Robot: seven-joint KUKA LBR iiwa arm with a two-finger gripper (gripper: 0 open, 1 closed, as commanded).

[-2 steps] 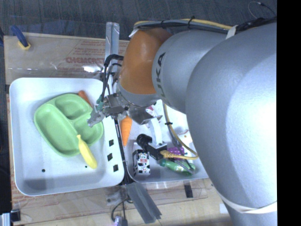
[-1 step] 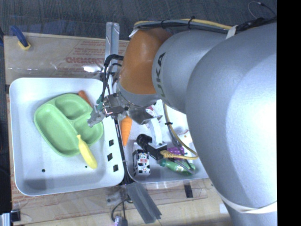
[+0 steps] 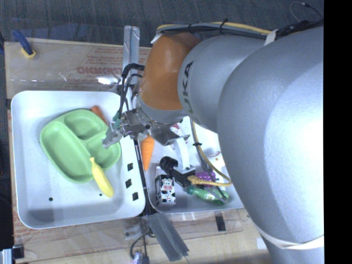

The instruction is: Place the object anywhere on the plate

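Black "KUKA" lettering runs down the grey arm [image 3: 264,92]. Its gripper [image 3: 113,133] hangs over the green plate's [image 3: 69,147] right edge; I cannot tell its state. A yellow banana [image 3: 101,179] lies across the plate's lower rim.

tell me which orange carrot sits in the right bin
The carrot below the gripper, beside the divider; the other orange piece lies by the green plate.
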